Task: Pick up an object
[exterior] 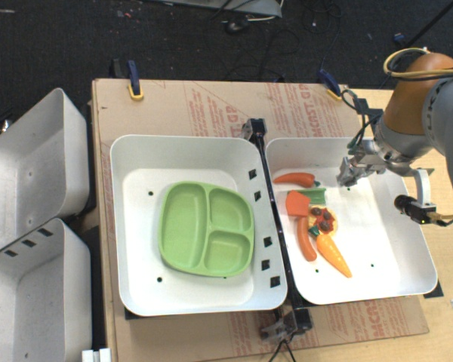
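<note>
— Over the right bin (392,274), near its far edge, is where you'll find your pincer (350,173). It hangs low above bare white floor, and I can't tell you whether it is released or clenched; from this slant the tip is too small and dark to read.

— So has anything been picked?

— Nothing that you can see. No object sits at the tip, and every toy in that bin lies flat on the floor. By my reading the pick is not yet done.

— Where are the candidates?

— Clustered along the left half of the same bin. You have a red pepper (295,179) nearest the pincer, just to its left. Below that a red-orange piece with a green bit (300,200), then a small mixed cluster (322,219), a long red piece (306,245) and an orange carrot (334,254) slanting toward the near edge. Several of these touch or overlap.

— And the left bin (136,164)?

— It holds a green divided plate (208,229), well apart from your arm.

— What's left, then?

— I'd judge all of it: move over a toy, close, lift.
</note>
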Robot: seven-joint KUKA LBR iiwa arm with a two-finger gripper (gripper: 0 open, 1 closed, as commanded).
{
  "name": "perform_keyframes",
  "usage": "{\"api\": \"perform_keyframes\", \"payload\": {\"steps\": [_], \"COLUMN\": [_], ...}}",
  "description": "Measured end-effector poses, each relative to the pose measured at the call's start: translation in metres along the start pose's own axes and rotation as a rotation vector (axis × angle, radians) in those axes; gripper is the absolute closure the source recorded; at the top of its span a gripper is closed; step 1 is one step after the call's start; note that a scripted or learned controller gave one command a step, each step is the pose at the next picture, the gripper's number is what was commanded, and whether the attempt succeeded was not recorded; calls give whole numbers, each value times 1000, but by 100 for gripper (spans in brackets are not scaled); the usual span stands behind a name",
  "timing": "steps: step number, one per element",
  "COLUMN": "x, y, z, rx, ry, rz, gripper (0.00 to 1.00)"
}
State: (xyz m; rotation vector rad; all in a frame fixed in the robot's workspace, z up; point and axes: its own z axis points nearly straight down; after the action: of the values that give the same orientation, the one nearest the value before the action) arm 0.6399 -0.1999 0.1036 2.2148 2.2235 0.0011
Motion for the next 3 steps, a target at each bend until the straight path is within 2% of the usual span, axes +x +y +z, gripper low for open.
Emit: {"api": "perform_keyframes", "payload": {"steps": [3], "x": [1], "y": [-1], "z": [-141], "rx": [-3], "ry": [-1], "rz": [1], "gripper": [100]}}
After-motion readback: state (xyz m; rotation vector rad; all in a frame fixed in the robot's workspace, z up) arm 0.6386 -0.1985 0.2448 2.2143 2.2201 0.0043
